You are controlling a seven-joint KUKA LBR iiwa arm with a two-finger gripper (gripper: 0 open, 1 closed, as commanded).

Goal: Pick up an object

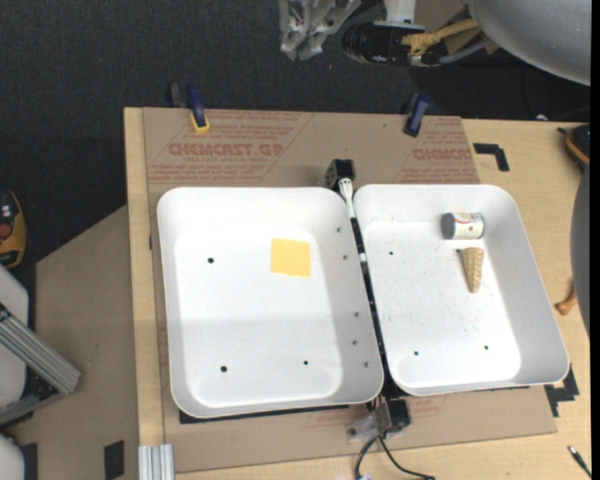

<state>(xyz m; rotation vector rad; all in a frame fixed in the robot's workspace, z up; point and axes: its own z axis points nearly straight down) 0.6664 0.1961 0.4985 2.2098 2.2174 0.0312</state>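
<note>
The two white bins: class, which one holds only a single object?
The left bin. It holds just the yellow square, while the right bin holds two things, a small grey-and-white cylinder and a cone.

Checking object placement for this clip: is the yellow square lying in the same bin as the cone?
No, the yellow square lies alone in the left bin, while the cone is in the right bin.

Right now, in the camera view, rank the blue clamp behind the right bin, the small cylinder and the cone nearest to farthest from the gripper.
1. Blue clamp, board's back edge, nearest the gripper.
2. Small cylinder, back of the right bin.
3. Cone, just in front of the cylinder.
</note>
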